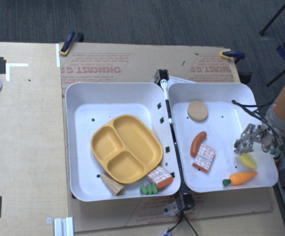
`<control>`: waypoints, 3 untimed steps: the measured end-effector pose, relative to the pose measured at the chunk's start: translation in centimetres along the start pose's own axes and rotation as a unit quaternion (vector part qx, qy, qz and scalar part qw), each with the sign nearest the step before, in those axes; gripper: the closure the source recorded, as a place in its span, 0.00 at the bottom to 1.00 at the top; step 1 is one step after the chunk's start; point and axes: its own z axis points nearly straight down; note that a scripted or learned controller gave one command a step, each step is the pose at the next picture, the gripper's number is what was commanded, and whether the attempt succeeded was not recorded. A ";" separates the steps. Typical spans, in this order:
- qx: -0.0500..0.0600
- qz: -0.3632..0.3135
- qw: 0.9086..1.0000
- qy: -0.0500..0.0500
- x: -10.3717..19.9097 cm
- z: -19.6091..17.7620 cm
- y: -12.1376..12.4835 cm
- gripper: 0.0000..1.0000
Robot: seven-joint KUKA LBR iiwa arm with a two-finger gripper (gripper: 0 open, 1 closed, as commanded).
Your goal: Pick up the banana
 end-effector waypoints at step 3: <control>-0.001 -0.359 0.933 0.004 -3.2 2.1 1.3 0.00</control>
